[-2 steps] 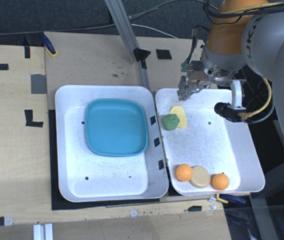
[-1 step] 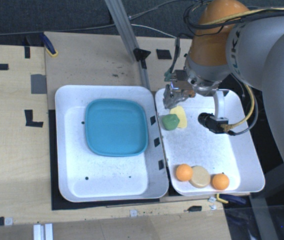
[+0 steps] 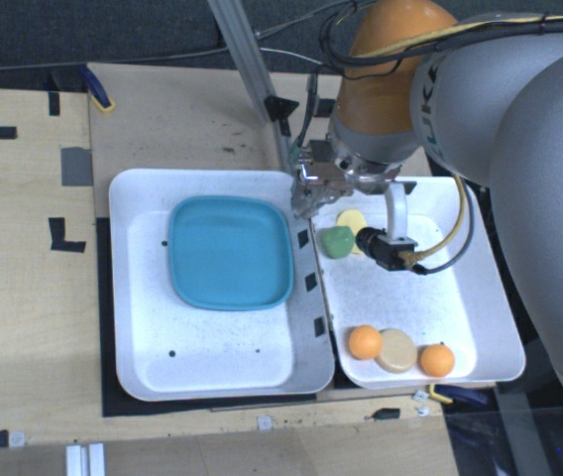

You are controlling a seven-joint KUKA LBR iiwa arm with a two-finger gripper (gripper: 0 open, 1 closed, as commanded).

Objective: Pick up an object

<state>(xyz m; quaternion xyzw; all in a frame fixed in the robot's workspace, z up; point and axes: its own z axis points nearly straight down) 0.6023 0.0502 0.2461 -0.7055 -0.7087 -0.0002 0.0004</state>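
Jaws first: the grey arm's gripper (image 3: 329,194) is down at the far left corner of the right-hand shallow white bin (image 3: 480,305), right by the divider between the bins, and whether those jaws are spread or closed cannot be told from up here, nor whether anything sits between them.

Starting at the near edge of that right bin, three things line up in a row: a small round orange ball (image 3: 364,342), a flat pale beige disc (image 3: 396,350) touching it, and a second orange ball (image 3: 437,360) just beside the disc on the right.

Moving further back, a small rounded green object (image 3: 337,242) lies on the bin floor just beneath the gripper, with a pale yellow rounded piece (image 3: 352,222) touching it on the far side. A black fitting with a cable (image 3: 389,249) hangs off the wrist just to the right of the green one.

Over in the left-hand shallow white bin (image 3: 143,345), a square turquoise plastic plate (image 3: 230,253) with rounded corners lies flat, toward the far side.

Above it all, the orange band on the arm (image 3: 391,58) looms over the far rim, and the light wooden table (image 3: 24,266) spreads out to the left, marked with bits of dark tape.
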